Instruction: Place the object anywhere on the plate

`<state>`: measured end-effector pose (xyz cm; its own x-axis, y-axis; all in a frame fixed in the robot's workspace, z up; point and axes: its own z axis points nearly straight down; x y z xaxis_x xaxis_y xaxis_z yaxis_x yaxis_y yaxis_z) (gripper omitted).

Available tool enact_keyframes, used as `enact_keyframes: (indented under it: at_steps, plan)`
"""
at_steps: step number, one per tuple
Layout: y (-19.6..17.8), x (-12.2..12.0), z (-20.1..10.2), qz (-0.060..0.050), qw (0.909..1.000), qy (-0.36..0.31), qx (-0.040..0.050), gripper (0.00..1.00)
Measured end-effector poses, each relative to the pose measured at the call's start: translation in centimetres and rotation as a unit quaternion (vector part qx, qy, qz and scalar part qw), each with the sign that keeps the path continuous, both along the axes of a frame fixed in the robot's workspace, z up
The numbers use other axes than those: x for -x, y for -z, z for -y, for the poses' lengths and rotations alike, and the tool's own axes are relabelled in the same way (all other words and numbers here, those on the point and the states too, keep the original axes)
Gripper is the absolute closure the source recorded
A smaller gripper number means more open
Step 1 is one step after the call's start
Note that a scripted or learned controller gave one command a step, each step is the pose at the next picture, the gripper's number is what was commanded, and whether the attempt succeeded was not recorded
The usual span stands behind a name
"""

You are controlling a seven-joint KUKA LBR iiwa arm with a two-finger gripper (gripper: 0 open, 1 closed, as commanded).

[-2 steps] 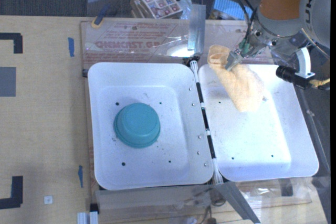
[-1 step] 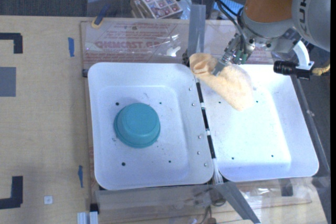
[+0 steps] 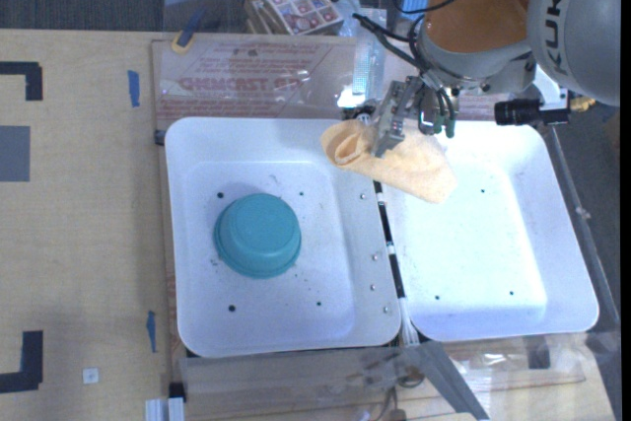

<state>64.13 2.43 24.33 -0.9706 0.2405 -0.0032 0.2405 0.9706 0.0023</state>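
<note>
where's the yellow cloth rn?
The yellow cloth hangs from the gripper over the far end of the divide between the two bins, up and right of the teal plate in the left bin.

The wooden bench [image 3: 79, 212] spreads out to the left of the claw [image 3: 399, 118] and below it. Two shallow white bins sit on it side by side: the right bin [image 3: 503, 251] lies just under the claw, the left bin [image 3: 296, 311] down and to its left. Black marks [image 3: 25, 79] and blue tape [image 3: 133, 89] lie far left.
</note>
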Motion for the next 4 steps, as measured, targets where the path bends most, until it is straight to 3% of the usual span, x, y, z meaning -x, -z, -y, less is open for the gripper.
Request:
enact_keyframes:
  at_steps: [1, 3, 4]
  plan:
    - [1.2, 0.8, -4.2, 0.0, 0.9926, -0.121, 0.0001, 1.0]
    - [1.7, 3.9, -14.2, 0.0, 0.9924, -0.123, 0.0001, 1.0]
    - [1.6, 3.9, -14.1, 0.001, 0.9924, -0.123, -0.0001, 0.0]
